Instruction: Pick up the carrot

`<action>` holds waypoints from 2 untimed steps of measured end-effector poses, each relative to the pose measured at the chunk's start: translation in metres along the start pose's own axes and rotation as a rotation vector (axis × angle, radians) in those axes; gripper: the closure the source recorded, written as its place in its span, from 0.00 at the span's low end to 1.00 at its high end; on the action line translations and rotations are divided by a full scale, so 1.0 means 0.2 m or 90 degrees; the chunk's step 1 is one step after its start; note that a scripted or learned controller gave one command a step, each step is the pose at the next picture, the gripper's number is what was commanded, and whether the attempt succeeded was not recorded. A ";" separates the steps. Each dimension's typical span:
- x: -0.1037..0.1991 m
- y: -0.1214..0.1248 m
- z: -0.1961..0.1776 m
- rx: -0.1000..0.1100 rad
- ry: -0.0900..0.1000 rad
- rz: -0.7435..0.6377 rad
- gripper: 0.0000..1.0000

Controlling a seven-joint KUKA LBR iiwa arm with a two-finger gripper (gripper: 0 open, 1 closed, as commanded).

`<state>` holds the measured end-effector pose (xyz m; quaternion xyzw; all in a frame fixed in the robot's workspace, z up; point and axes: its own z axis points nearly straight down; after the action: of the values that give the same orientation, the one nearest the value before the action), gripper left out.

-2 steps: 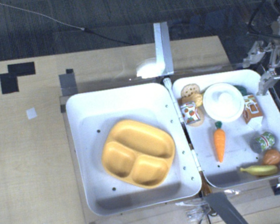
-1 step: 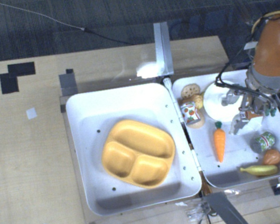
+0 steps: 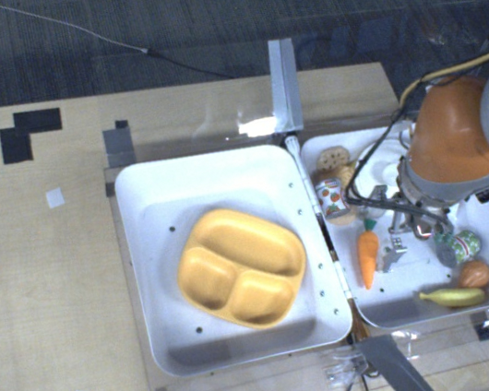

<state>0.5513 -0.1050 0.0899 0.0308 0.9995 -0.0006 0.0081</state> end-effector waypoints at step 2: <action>0.20 0.09 0.00 0.001 0.003 0.177 0.00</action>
<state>0.5116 -0.0845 0.0895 0.1690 0.9856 -0.0004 0.0061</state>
